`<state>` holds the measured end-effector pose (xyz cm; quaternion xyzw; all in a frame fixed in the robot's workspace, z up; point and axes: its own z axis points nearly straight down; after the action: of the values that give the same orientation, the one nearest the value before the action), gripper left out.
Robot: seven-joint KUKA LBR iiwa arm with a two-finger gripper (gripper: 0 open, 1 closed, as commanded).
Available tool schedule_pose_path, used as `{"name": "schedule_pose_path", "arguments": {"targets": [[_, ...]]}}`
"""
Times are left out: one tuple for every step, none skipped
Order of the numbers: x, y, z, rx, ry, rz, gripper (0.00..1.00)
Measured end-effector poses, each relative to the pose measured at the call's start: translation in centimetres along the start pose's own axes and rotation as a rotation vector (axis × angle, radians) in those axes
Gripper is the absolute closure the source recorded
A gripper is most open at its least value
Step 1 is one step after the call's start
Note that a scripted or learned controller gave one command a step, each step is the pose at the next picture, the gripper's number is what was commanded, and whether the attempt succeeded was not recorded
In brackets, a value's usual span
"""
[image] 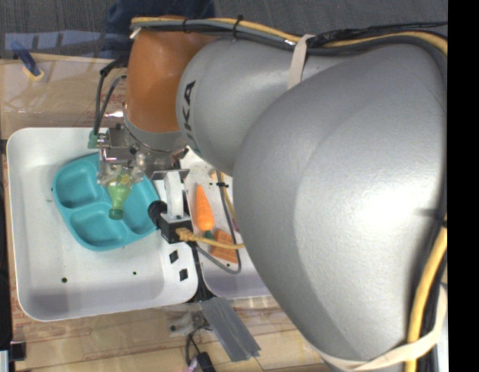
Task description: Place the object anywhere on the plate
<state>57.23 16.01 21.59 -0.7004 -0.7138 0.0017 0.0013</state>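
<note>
Even indoor light, soft, slightly blurry.

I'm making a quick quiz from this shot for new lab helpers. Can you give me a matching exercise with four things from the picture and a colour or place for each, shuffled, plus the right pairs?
Things:
1. plate
2. carrot
3. green object
4. left bin

Descriptions:
A. white, holds the plate
B. orange, lying in the right bin
C. blue, with compartments
D. under the gripper, over the plate

Pairs: 1-C, 2-B, 3-D, 4-A
</note>
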Motion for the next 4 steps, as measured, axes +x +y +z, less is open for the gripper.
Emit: {"name": "schedule_pose_path", "arguments": {"targets": [[-0.1,0.0,0.0,0.0,-0.001,0.001,0.0],[-1.0,-0.4,-4.8,-0.003,0.0,0.297,0.0],[-0.8,-0.5,-5.7,0.0,-0.001,0.287,1.0],[-3.9,-5.0,-5.4,0.003,-0.002,0.577,1.0]]}}
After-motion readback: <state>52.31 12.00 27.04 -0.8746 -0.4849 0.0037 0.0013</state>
